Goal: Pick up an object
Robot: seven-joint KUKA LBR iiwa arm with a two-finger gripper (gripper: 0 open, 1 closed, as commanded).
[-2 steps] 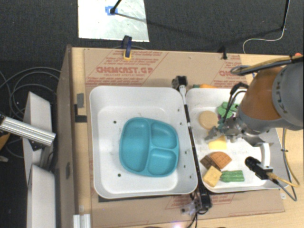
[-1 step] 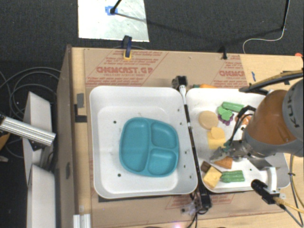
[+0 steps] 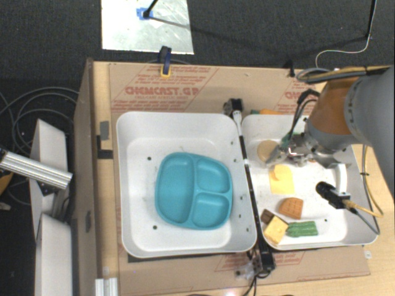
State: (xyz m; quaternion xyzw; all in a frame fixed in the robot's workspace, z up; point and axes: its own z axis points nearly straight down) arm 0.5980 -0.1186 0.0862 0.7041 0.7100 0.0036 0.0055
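My gripper (image 3: 289, 155) reaches into the back half of the right bin (image 3: 352, 236). It hangs between a tan round piece (image 3: 266, 150) on its left and a yellow slice (image 3: 282, 179) just in front of it. Further toward the front lie an orange-brown chunk (image 3: 292, 207), a pale yellow block (image 3: 275, 230), a green piece (image 3: 302, 229) and a small dark brown bit (image 3: 266, 216). I see nothing between the gripper and these things.
The left bin (image 3: 133, 165) holds a teal divided plate (image 3: 194, 190). A black divider rail (image 3: 245, 165) runs between the two bins. A small orange thing (image 3: 269, 111) sits at the right bin's back rim. The grey arm (image 3: 364, 110) comes in from the right.
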